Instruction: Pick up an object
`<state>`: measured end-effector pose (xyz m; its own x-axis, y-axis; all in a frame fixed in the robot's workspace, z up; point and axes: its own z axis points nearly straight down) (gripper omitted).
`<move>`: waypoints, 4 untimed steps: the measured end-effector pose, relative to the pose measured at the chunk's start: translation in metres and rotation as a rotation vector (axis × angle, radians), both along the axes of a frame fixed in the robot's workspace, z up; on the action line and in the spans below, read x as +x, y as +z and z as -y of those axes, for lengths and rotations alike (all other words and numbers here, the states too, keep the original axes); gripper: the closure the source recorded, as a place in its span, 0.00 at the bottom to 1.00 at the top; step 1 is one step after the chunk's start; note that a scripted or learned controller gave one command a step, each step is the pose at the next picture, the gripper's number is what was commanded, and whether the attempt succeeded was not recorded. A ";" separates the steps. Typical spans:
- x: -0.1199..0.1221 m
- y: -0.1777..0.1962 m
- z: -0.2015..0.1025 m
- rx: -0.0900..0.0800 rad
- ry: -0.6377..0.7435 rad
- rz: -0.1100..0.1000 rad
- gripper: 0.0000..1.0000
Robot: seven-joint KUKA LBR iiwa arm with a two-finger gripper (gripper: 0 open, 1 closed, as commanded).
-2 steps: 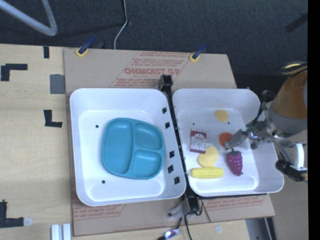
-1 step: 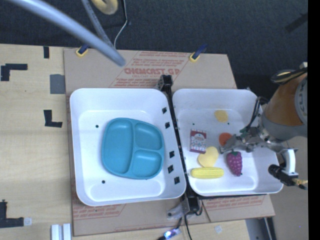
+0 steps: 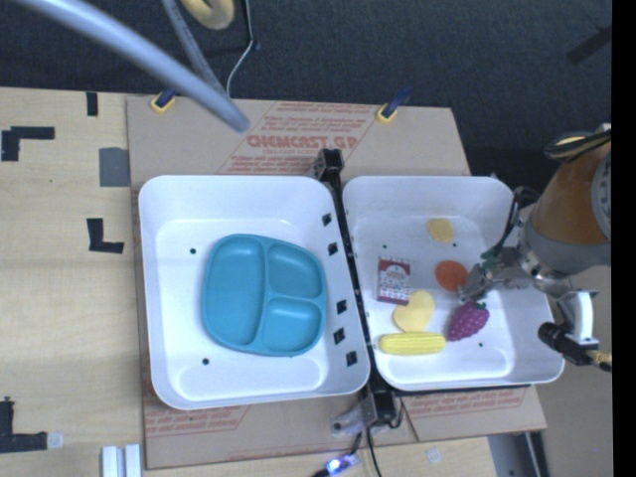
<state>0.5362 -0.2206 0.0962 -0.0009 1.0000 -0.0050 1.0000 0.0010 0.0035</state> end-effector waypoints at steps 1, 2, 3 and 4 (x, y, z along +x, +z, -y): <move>0.002 0.062 -0.003 0.004 0.001 -0.002 1.00; -0.005 0.120 -0.008 0.003 0.001 0.000 1.00; -0.008 0.164 -0.002 0.004 0.000 -0.002 1.00; 0.001 0.170 -0.058 0.006 0.006 -0.003 1.00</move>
<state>0.5376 -0.1624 0.2657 -0.0070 1.0000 0.0009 1.0000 0.0070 0.0007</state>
